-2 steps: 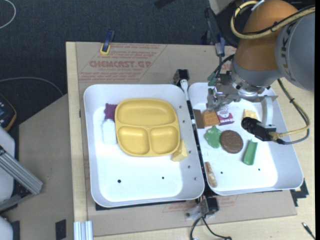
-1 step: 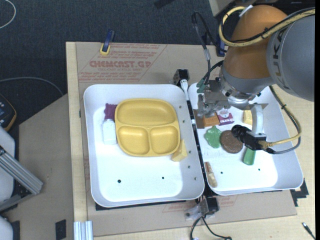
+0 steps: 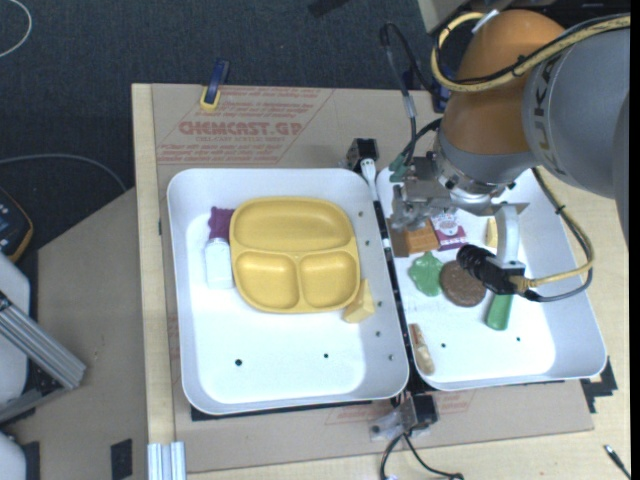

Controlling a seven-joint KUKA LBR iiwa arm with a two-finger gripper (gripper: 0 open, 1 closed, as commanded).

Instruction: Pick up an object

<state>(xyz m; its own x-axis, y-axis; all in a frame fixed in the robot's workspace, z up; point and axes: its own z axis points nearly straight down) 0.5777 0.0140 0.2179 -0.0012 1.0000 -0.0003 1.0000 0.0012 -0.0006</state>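
The gripper (image 3: 418, 211) is lowered into the right bin (image 3: 560, 353) at its upper left corner, beside the divider between the bins. Whether it is open or closed cannot be told, as the wrist hides it. Just below it a brown block (image 3: 414, 240), a green object (image 3: 426, 274), a brown disc (image 3: 462, 285) and a green cylinder (image 3: 498, 311) are clustered. A yellow divided tray (image 3: 295, 251) is set in the left bin (image 3: 270, 383).
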